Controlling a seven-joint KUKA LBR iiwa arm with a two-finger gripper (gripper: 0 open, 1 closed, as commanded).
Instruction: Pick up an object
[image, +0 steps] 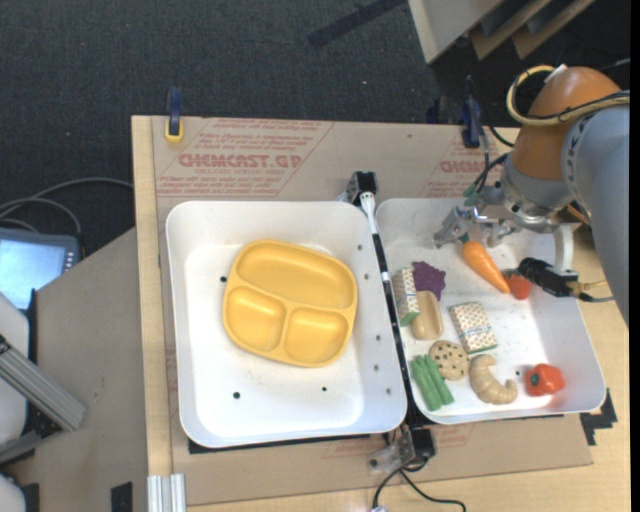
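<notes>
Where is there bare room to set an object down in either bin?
Left bin: a bare band runs around the yellow tray, widest along the near and left sides. Right bin: crowded with toy food; small bare patches lie between the sandwich and tomato, and at the far left corner beside the gripper.

Arm (590, 130) reaches in from right; claw (470, 225) low, wrist bent down.

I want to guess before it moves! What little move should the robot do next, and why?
Probably lower the tool a little toward the carrot. The tool sits at the back of the right bin, right next to the carrot's upper end, and nothing shows between its tips yet. The carrot lies apart from the other toy food, so it looks like the easiest grab.
</notes>
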